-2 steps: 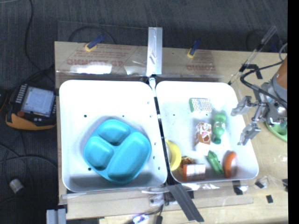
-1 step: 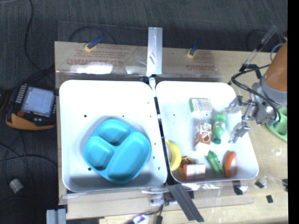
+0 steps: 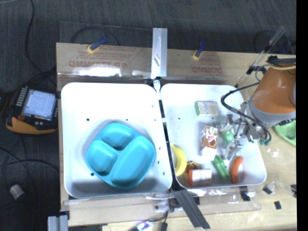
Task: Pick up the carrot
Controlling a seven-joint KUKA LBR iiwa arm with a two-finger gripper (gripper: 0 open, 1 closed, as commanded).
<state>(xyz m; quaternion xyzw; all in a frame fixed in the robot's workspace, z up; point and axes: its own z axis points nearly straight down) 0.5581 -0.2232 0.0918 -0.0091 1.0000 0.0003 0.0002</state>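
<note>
Grey arm [image 3: 269, 100] angles its tool [image 3: 234, 137] above the carrot [image 3: 236, 169].

Divided dish [image 3: 121, 153] lies in the left bin [image 3: 77, 100]; carrot [image 3: 236, 169] (near corner) in right bin [image 3: 183, 97].

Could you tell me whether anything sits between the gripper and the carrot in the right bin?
Nothing visible blocks it. The gripper hangs just above the carrot near the right bin's front right corner. A green item lies close beside the carrot on its left, crowding that side.
</note>
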